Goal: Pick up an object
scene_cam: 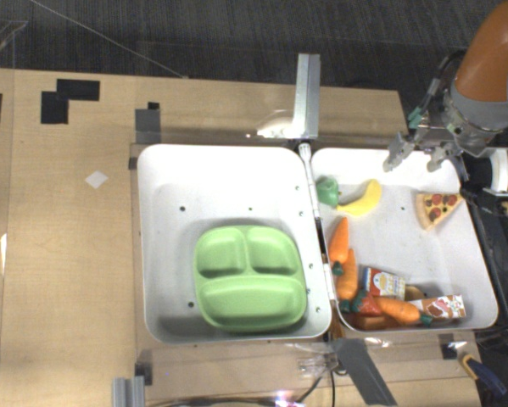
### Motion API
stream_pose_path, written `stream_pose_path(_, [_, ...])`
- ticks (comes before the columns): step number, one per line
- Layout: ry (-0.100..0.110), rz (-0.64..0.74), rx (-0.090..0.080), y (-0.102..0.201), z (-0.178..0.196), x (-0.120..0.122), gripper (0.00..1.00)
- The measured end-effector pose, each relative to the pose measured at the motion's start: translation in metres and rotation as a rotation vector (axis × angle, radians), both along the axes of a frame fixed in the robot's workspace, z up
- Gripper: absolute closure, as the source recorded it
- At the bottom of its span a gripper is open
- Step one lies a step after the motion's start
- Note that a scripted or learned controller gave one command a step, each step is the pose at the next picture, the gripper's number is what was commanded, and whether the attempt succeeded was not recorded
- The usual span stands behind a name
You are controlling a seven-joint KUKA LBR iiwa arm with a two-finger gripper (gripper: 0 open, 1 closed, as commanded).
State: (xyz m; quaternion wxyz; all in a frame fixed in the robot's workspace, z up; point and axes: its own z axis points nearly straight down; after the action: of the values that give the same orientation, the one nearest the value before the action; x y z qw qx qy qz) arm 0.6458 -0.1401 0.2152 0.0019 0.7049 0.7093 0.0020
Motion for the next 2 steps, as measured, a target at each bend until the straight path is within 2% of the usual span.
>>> stream_pose_path(1, [-0.003,0.07,-0.002,-0.005,-0.118,0.016,0.0])
stream_pose_path(2, [-0.004,-0.057,-0.001,0.012,-0.126,0.01,0.0])
